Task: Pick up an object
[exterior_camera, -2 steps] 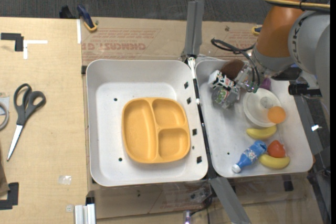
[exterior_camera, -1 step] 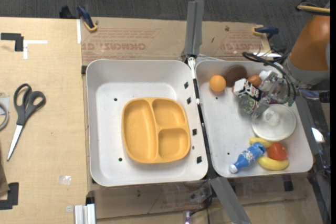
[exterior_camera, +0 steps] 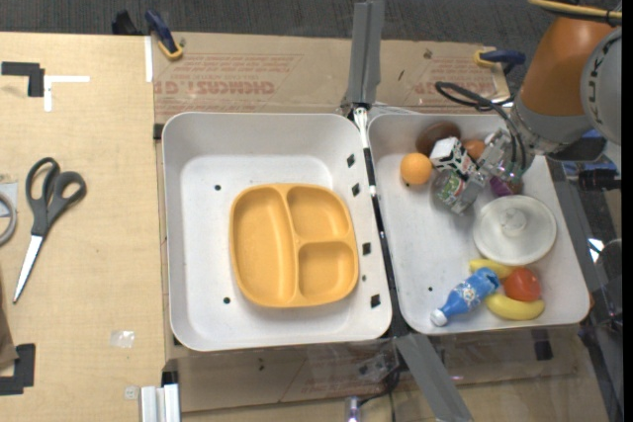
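Note:
My gripper (exterior_camera: pixel 492 160) is low in the back of the right bin (exterior_camera: pixel 415 242), under the orange-banded wrist. Close to its left lie a black-and-white patterned item (exterior_camera: pixel 447 153) and a clear, can-like container (exterior_camera: pixel 456 192); whether it touches either is unclear. A brown round object (exterior_camera: pixel 440 131) sits behind them and an orange ball (exterior_camera: pixel 416 169) lies further left. A small purple item (exterior_camera: pixel 505 182) shows just below the gripper. Toward the front are a white bowl (exterior_camera: pixel 513 227), a red tomato (exterior_camera: pixel 522 284), a yellow banana (exterior_camera: pixel 512 307) and a blue bottle (exterior_camera: pixel 463 299).
The left bin (exterior_camera: pixel 188 212) holds a yellow divided plate (exterior_camera: pixel 294 244). Scissors (exterior_camera: pixel 45 203) lie on the bench at far left. A grey upright bar (exterior_camera: pixel 366 54) stands behind the joint between the bins. Blue clamps (exterior_camera: pixel 163 33) grip the cardboard at the back.

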Available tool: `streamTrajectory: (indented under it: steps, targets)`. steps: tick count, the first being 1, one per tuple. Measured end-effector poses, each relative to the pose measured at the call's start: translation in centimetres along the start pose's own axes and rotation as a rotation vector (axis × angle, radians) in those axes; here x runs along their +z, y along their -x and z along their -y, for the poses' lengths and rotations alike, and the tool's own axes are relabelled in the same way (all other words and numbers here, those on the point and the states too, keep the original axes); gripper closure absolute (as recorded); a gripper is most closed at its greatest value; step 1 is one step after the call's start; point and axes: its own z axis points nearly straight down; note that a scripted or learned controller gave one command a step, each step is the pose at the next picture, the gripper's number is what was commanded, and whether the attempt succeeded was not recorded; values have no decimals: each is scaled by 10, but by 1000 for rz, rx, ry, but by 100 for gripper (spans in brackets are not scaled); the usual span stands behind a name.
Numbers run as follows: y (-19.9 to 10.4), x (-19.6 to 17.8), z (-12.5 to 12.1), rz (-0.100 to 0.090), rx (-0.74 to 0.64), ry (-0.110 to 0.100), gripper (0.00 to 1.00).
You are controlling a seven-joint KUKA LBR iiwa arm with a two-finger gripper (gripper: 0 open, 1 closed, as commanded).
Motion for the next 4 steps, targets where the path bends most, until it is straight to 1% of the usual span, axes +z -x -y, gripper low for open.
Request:
streamTrajectory:
  steps: [1,2,3,4]
  targets:
    - [-1,-9,1,-2,-2,-5,100]
    - [-7,-82,-24,25,251,33,100]
    - [-28,-15,-67,21,472,30,100]
    - [-55,-193,-100,18,655,36,100]
